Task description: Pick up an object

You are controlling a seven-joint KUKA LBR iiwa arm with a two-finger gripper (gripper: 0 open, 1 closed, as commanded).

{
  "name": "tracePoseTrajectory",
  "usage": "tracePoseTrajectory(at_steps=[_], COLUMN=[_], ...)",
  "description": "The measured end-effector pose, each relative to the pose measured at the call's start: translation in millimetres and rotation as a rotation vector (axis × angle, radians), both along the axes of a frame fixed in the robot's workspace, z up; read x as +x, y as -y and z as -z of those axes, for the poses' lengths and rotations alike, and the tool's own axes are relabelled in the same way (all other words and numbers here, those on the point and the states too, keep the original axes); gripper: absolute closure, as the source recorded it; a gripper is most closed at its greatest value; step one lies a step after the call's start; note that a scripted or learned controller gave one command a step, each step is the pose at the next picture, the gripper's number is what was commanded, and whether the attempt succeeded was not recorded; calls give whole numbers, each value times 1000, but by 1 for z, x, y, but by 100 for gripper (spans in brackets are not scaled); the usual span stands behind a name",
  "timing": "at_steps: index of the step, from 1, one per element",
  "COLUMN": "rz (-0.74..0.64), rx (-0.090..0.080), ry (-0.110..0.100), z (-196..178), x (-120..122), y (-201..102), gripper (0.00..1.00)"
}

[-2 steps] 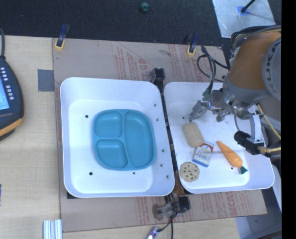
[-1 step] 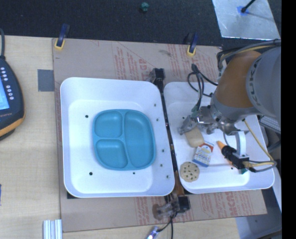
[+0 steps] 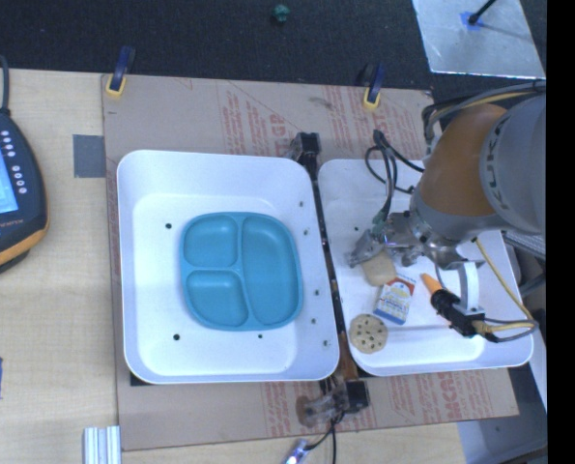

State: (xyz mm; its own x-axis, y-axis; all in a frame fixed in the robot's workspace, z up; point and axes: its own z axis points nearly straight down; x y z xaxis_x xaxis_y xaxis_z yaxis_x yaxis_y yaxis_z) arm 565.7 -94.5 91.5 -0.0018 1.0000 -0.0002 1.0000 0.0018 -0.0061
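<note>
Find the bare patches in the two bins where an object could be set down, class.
Left bin: a bare white margin rings the blue divided plate, widest on its left. Right bin: crowded around the gripper, with a small box and a round biscuit; bare floor lies along its upper-left corner.

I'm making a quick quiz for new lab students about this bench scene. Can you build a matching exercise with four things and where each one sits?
Things:
1. blue divided plate
2. round tan disc with holes
3. handheld controller with screen
4. gripper

Places:
A. on the bench, far left of the view
B. in the left bin
C. near the front edge of the right bin
D. over the right bin, beside a tan lump

Pairs: 1-B, 2-C, 3-A, 4-D
</note>
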Motion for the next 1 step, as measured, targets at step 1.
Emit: tracePoseTrajectory(at_steps=[1], rz=[-1], rx=[-1], ry=[-2], z=[-10], x=[0], y=[1], gripper=[100])
